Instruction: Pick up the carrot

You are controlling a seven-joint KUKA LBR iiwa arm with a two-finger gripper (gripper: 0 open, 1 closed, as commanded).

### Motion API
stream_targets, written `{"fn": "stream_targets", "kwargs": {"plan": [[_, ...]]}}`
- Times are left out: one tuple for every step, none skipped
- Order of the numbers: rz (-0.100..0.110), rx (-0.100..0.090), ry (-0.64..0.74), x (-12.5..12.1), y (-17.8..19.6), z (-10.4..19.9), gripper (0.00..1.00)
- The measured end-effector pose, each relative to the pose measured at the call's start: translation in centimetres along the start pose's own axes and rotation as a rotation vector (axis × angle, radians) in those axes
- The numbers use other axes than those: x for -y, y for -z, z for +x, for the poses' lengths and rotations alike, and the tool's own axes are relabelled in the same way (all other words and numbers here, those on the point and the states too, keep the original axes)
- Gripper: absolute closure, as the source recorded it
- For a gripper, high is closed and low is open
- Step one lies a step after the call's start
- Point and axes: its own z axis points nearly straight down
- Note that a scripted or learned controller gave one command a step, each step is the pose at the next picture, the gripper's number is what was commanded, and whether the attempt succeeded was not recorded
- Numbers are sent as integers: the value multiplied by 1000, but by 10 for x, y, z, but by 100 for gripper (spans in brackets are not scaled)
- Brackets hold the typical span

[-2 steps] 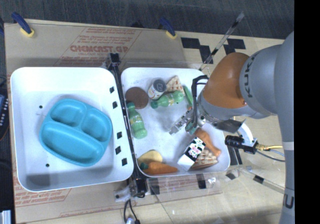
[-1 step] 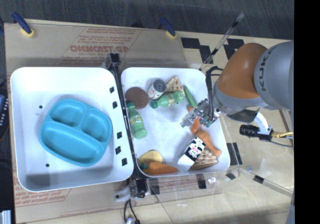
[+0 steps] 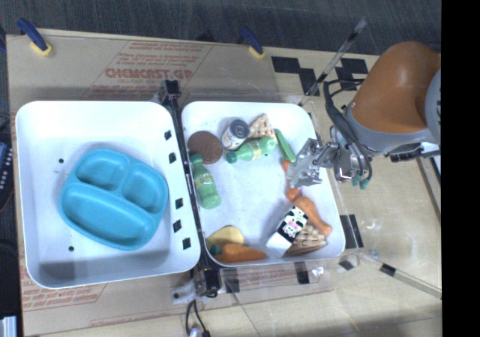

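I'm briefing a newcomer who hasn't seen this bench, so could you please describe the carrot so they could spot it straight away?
Look in the right-hand white bin, along its near wall at the bottom left corner. The carrot lies flat there, long, orange and tapering to the right, just below a pale yellow rounded piece. It is longer and smoother than the orange piece near the gripper.

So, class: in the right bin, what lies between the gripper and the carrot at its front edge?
In the camera view, bare white floor of the right bin separates the gripper from the carrot. A black-and-white box sits just right of that line.
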Motion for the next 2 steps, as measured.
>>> {"fn": "stream_targets", "kwargs": {"plan": [[0, -3, -1, 0, -1, 1, 0], [-3, -11, -30, -43, -32, 68, 0]]}}
